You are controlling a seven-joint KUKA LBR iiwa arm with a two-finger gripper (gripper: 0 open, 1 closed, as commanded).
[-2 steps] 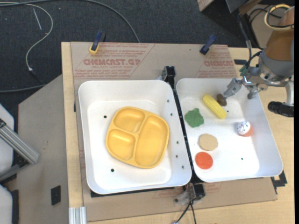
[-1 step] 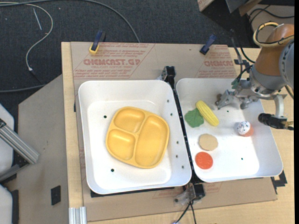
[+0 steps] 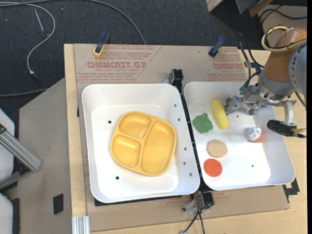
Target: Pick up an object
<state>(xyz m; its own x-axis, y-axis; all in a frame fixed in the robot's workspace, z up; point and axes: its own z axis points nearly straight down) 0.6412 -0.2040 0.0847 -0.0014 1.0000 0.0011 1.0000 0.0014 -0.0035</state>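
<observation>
The right bin (image 3: 273, 172) holds a yellow corn cob (image 3: 220, 113), a green leafy piece (image 3: 202, 123), a tan disc (image 3: 217, 148), a red disc (image 3: 212, 167) and a small white and orange object (image 3: 253, 134). My gripper (image 3: 237, 104) hangs over the far part of this bin, just right of the corn cob's upper end. The grey wrist and orange band rise behind it to the right. I see nothing held in the gripper.
The left bin (image 3: 97, 106) carries a yellow divided plate (image 3: 144, 143). A black clamp (image 3: 176, 76) sits between the bins at the far edge. Cables run near the arm at the upper right. Blue clips (image 3: 101, 43) hold the cardboard base.
</observation>
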